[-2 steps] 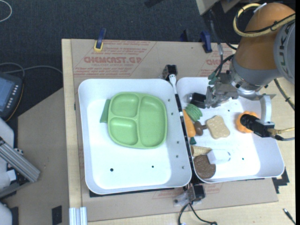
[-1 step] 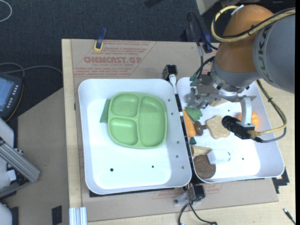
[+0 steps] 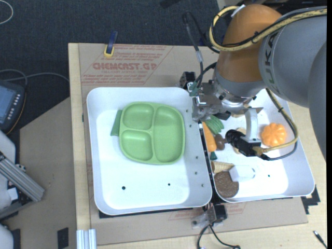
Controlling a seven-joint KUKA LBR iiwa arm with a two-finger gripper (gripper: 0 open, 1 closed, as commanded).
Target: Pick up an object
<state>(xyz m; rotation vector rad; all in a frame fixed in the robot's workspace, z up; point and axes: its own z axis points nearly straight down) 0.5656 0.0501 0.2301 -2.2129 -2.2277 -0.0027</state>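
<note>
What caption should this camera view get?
Two-finger gripper low over right shallow white bin; green divided plate in left white bin.

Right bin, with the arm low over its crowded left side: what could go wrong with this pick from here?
1. The orange carrot-like piece lies against the right bin's left wall; the tool may strike the wall or slip off.
2. A green piece sits close beside it, so both could be nudged or pinched together.
3. The arm covers the grasp spot, making a miss hard to judge.

I counted two white bins [image 3: 140, 185] [image 3: 280, 175], one green plate [image 3: 152, 133] and, right of it, one pumpkin [image 3: 273, 134], one carrot [image 3: 209, 137], one brown disc [image 3: 225, 183].
</note>
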